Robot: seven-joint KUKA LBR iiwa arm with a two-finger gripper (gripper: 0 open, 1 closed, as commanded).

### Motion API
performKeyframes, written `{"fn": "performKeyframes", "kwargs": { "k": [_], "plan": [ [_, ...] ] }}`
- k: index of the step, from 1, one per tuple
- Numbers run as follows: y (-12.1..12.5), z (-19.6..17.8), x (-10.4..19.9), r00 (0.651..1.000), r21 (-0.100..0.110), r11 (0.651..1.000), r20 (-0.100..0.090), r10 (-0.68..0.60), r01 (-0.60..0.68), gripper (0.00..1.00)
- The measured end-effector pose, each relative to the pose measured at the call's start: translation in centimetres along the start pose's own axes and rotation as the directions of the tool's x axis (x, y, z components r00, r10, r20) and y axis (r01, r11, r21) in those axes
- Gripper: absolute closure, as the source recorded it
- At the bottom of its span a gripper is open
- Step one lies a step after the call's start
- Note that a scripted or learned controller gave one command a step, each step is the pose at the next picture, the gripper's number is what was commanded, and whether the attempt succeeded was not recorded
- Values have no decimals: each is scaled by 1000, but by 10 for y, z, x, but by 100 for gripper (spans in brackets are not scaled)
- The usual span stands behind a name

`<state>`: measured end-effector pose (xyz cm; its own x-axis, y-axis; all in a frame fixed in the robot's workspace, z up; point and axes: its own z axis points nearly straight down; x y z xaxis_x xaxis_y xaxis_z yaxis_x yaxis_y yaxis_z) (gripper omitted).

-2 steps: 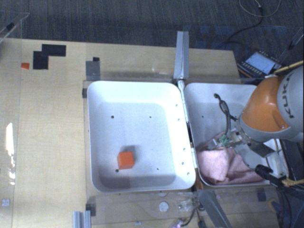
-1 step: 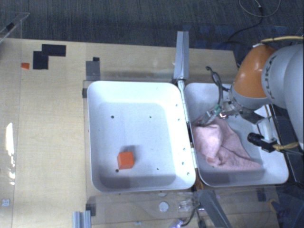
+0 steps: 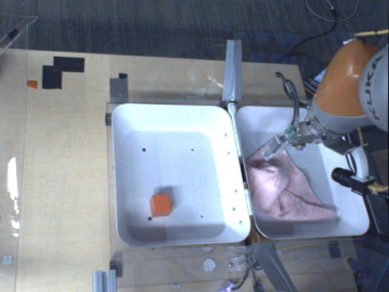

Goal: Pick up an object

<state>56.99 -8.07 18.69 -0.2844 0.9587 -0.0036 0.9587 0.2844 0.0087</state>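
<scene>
Pink cloth (image 3: pixel 285 187) in right bin (image 3: pixel 358 224), touching claw (image 3: pixel 278 146); claw state unclear.

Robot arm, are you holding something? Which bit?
It looks so: the tool pinches the pink cloth at its top corner, lifted into a peak in the right bin.

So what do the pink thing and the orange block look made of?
Pink thing: soft cloth, likely a towel; it lies in matte, fuzzy folds and rumples. Orange block: rigid, with flat matte faces and clean edges; foam, wood or plastic, can't tell which.
</scene>
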Motion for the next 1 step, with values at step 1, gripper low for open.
{"fn": "performKeyframes", "kwargs": {
  "k": [1],
  "plan": [
    [12,96,-43,998,-2,998,2,-63,63,0]
  ]
}}
